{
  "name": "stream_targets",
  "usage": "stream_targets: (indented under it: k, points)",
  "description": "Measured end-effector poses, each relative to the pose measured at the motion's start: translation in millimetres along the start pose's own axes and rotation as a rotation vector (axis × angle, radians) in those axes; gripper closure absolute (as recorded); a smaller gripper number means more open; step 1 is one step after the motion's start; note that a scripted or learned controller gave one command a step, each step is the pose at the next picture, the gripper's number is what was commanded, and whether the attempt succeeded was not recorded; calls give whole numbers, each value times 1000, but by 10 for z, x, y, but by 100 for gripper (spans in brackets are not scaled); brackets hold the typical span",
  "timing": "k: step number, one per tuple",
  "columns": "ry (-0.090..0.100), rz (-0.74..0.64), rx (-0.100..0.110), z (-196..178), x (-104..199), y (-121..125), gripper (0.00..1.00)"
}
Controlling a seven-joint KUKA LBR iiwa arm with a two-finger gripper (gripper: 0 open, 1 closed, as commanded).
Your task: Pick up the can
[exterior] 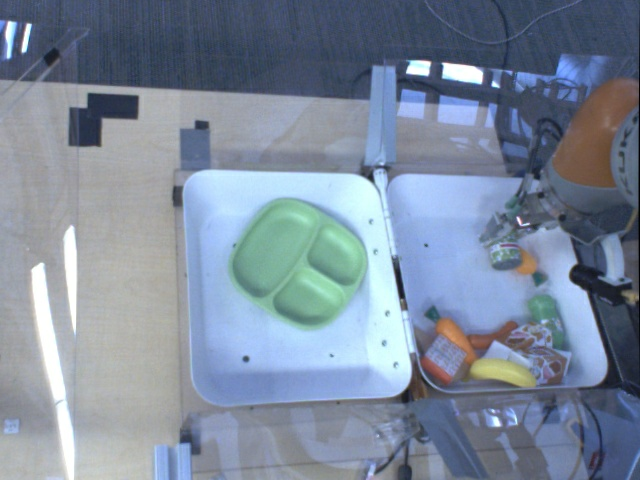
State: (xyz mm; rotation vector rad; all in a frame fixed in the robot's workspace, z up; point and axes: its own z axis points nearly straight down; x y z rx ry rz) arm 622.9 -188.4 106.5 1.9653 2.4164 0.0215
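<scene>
Banana (503, 371) and carton (449, 353) crowd the right bin's (440, 218) near edge; the can (507, 256) lies farther back, directly under the end effector (513, 222). Finger state: cannot tell. Descend straight, centred on the can, clear of the orange piece (527, 264) touching it.

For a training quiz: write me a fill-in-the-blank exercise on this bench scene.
1. The green divided plate lies in the ____ bin.
2. The banana is coloured ____.
3. The can lies just below the ____.
4. The arm's band is ____.

Missing words: left; yellow; gripper; orange
</scene>
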Motion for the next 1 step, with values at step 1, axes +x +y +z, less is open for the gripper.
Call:
stream_targets:
  k: [1]
  points:
    - [8,127,20,-675,264,568,100]
